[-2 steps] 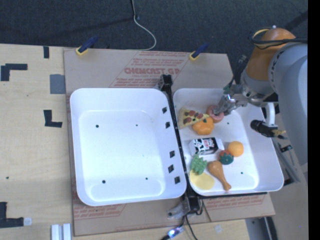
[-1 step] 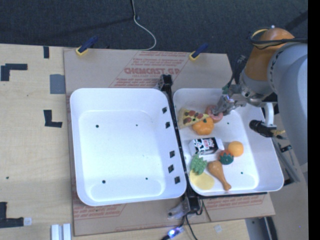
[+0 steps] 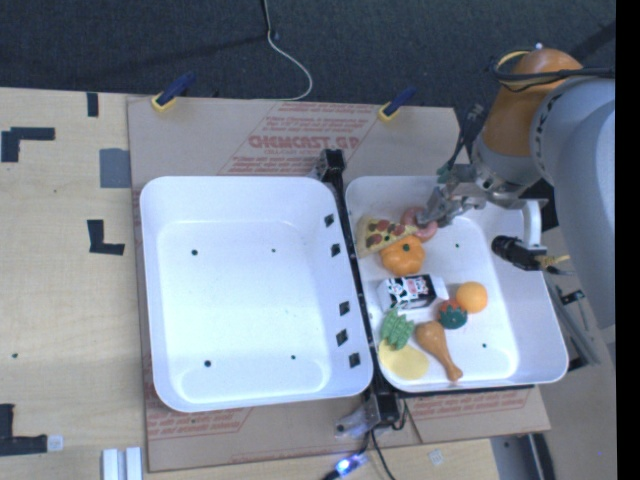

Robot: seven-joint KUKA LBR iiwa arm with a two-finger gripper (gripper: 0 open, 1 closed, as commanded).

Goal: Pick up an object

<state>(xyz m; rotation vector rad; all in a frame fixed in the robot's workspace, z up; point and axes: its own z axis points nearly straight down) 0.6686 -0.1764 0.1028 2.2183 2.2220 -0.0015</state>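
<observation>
The task is at the reach-and-grasp stage: no object is seen lifted clear of the bins, so the grasp, the lift and the confirmation of a secure hold all remain to be done. Nearest the camera in the right bin (image 3: 540, 353), a pale yellow round item (image 3: 407, 362) lies against the near wall, with a green leafy toy (image 3: 397, 329) touching its far side and a tan drumstick (image 3: 438, 346) lying diagonally just beside both. A small teal and red item (image 3: 453, 317) sits at the drumstick's far end, touching a small orange ball (image 3: 471, 297). Toward the middle, a black-and-white carton (image 3: 411, 290) lies flat near the divider. Beyond it rests an orange fruit (image 3: 404, 257), and behind that a pizza slice (image 3: 379, 233) lies flat near the far-left corner, with a pink item (image 3: 419, 222) just beside it. The gripper (image 3: 437, 211) is lowered over this far corner, close to or touching the pink item; whether the jaws stand wide, narrow or closed on anything cannot be told, because the wrist blocks the tips. The pink item is judged the likely target. The left bin (image 3: 240, 288) shows bare white floor with a few dark dots.
</observation>
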